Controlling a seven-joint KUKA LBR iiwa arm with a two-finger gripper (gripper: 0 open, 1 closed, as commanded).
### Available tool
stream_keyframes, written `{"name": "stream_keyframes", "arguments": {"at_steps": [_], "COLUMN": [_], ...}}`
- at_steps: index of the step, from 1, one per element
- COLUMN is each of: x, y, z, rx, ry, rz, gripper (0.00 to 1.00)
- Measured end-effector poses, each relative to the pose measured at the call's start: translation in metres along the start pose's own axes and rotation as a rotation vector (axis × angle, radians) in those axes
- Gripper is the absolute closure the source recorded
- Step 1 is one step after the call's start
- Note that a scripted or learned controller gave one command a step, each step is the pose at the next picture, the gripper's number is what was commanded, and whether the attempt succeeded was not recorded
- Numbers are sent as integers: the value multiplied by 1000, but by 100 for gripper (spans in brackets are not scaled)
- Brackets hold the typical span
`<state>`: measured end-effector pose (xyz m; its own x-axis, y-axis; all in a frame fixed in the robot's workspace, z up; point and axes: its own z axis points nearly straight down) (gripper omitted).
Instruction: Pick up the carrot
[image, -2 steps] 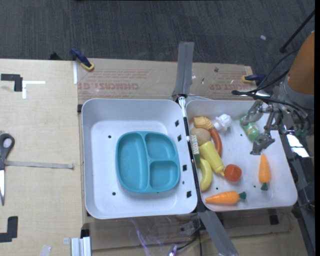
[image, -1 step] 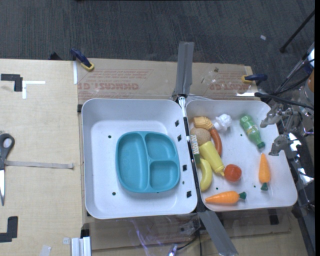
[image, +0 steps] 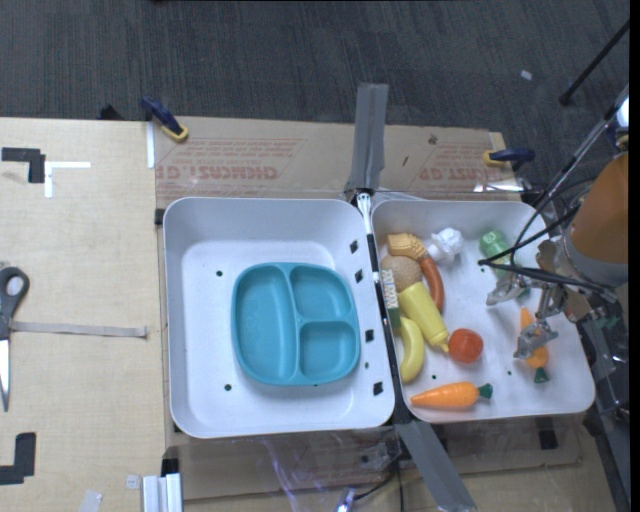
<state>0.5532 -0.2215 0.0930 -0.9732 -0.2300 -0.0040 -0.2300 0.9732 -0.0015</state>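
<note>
A large orange carrot (image: 447, 396) with a green top lies along the front wall of the right bin (image: 560, 400). A smaller orange carrot (image: 537, 356) with a green tip lies near that bin's right side. My gripper (image: 517, 316) hangs low over the right part of this bin, just above the small carrot, with its two metal fingers (image: 503, 294) spread apart. The small carrot is partly hidden under the lower finger, and I do not see it clamped between them. The large carrot sits about a hand's width to the gripper's front left, untouched.
The right bin also holds a red tomato (image: 465, 345), a yellow bottle (image: 424, 313), a banana (image: 410, 350), a sausage (image: 433, 283), bread pieces (image: 403, 258), a white item (image: 446, 241) and a green item (image: 493, 243). A teal divided plate (image: 297, 323) sits in the left bin (image: 190, 300).
</note>
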Motion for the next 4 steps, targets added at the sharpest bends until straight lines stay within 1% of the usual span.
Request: {"name": "stream_keyframes", "arguments": {"at_steps": [1, 2, 3, 4], "x": [27, 24, 24, 49], "y": [10, 10, 10, 19], "z": [0, -11, -11, 0], "rx": [-3, 1, 1, 0], "ry": [-1, -6, -6, 0], "rz": [-217, -223, -223, -319], "gripper": [0, 100, 0, 0]}}
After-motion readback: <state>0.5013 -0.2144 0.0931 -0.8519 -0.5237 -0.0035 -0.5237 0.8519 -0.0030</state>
